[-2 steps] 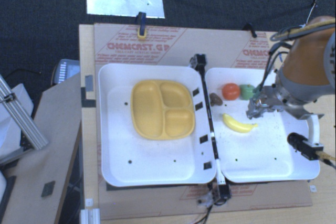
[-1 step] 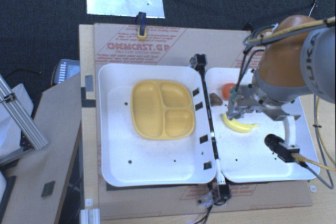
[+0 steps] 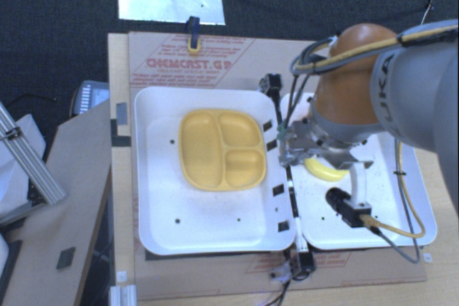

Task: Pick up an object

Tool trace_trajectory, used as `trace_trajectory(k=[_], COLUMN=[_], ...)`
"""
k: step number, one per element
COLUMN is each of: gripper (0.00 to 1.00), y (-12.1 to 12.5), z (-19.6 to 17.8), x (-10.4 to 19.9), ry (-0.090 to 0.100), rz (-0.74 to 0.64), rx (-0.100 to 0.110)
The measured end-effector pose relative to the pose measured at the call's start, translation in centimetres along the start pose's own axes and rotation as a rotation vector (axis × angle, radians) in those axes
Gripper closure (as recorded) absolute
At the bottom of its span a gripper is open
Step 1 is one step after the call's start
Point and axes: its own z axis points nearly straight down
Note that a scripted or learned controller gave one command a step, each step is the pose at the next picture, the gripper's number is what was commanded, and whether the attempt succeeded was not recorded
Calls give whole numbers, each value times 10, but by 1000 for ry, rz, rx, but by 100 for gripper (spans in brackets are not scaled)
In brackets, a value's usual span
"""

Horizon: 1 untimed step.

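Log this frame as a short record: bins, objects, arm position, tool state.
left bin: holds a yellow tray with three compartments, lying flat
right bin: holds a yellow object, partly hidden under the arm
arm: reaches in from the right, wrist low over the right bin's left side
tool: near the yellow object; finger state cannot be told
grasp: none visible
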Motion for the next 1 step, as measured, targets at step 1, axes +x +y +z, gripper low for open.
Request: trace_trajectory(k=[1], gripper=[100], y=[4], z=[2], x=[52], ry=[0], rz=[-1], rx=[0])
